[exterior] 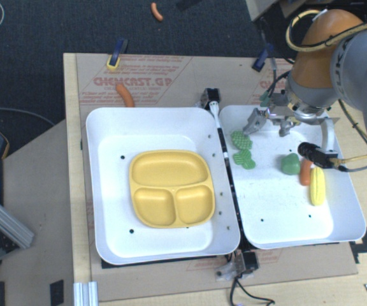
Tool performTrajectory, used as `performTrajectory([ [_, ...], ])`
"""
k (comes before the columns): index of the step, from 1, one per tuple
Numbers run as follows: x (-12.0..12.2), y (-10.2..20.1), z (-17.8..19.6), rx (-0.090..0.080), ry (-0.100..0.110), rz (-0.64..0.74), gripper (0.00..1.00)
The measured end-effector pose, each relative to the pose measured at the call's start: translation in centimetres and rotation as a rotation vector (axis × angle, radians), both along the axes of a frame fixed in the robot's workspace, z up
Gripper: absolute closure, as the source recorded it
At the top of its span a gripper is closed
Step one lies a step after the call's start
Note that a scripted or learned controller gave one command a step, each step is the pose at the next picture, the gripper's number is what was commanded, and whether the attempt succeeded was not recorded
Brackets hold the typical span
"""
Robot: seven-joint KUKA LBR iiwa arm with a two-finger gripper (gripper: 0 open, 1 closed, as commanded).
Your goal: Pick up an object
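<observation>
At the front edge of the worktop (171, 276), closest to me, a small black clamp (246, 261) with trailing wires sits where the two bins meet.

The tool (279, 121) hangs over the far end of the right bin (285, 225), under the orange band of the arm (317, 50). From here I cannot tell whether it is released or clenched, and I see nothing caught in it.

Nearest to it, just to its left against the bin's inner wall, lies a green knobbly piece (241, 140), with a second green piece (245, 160) just beside that. On the other side a round green lump (290, 164) touches a short orange piece (305, 172), and a yellow stick-shaped piece (316, 186) lies right alongside.

These look to me like toy food in moulded plastic: light, stiff, rather slick. The yellow piece seems the easiest pick, taken across its narrow middle, though the orange neighbour crowds one side. The knobbly green one stands freer but offers an uneven surface and sits close to the wall.

Further out, the left bin (107, 222) carries a yellow three-compartment tray (171, 188), and another orange piece (125, 95) lies on the worktop beyond it.
</observation>
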State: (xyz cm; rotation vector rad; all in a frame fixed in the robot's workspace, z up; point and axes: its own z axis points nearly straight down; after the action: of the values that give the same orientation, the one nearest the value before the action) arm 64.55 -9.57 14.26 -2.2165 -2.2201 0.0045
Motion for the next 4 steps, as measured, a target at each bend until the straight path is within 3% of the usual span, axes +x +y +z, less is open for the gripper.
performTrajectory([
  [1, 0.1, 0.1, -4.9, 0.002, -0.005, -0.002, 0.0],
  [2, 0.5, 0.2, -3.2, 0.001, -0.019, -0.001, 1.0],
  [4, 0.7, 0.3, 5.4, -0.003, -0.012, -0.001, 1.0],
])
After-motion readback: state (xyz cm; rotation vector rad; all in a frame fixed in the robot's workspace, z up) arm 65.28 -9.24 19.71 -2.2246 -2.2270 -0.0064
